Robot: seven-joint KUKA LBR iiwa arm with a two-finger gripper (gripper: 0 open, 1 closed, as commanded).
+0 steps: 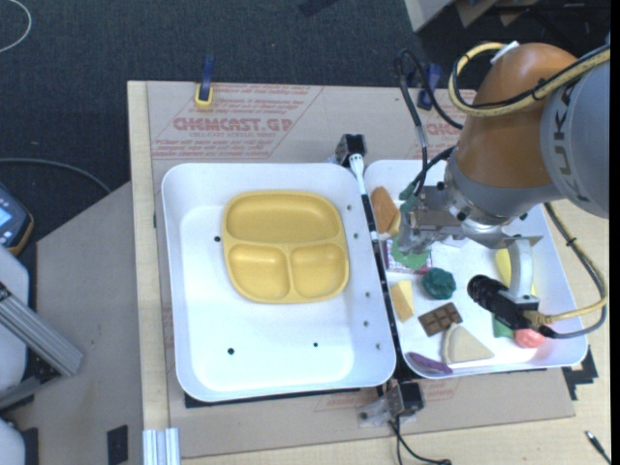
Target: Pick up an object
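The hand (415, 238) hangs low over the right shallow white bin (560, 252), at about that bin's 10 o'clock. It sits under the grey arm with the orange band (511, 105), which reaches in from 3 o'clock. The wrist covers it from above, so I cannot tell whether it is released, clenched or grasping anything.

The loose things that could be picked up all lie in this bin. An orange-brown oblong bread-like piece (386, 209) lies just beside the hand at its 10 o'clock, against the bin's left wall. A small flat pink and green piece (403, 258) lies right under the hand, too hidden to name. A dark green rounded lump (440, 282) lies near the hand at its 5 o'clock. A pale yellow wedge (401, 300) is at 6 o'clock. A brown ridged chocolate-like square (440, 318) lies below the lump, and a cream triangular slice (468, 345) lies further down at 5 o'clock. A thin purple piece (426, 362) lies by the near rim. A yellow curved piece (504, 264) is at the hand's 3 o'clock, and a pink blob (529, 337) is at 4 o'clock.

The left shallow white bin (194, 289) holds a yellow three-compartment plastic plate (287, 245). Both bins rest on the cardboard-covered table (242, 124).
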